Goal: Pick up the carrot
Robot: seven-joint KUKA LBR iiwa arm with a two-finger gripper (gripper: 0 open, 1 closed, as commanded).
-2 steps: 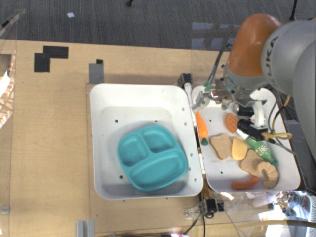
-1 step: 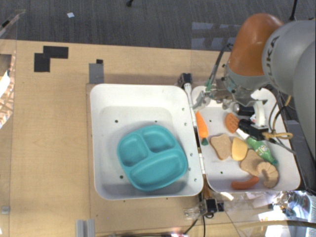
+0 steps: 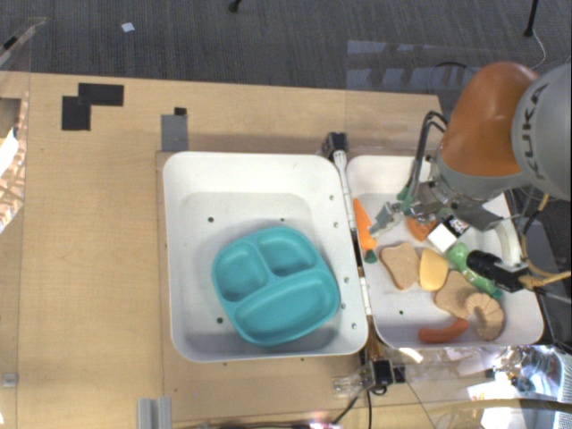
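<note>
The carrot (image 3: 361, 224) is slim and orange with a green tip. It lies along the left wall of the right bin (image 3: 386, 175), pointing toward the front. My gripper (image 3: 399, 211) hangs low over the right bin under the grey and orange arm (image 3: 487, 132). It is just right of the carrot's upper half and apart from it. Nothing shows the carrot held.
A teal divided plate (image 3: 275, 284) lies in the left bin (image 3: 241, 181). The right bin also holds a tan bread slice (image 3: 401, 264), a yellow piece (image 3: 433, 272), a green item (image 3: 463, 260), a red sausage (image 3: 444, 332), a tan ring (image 3: 483, 311) and an orange piece (image 3: 418, 230).
</note>
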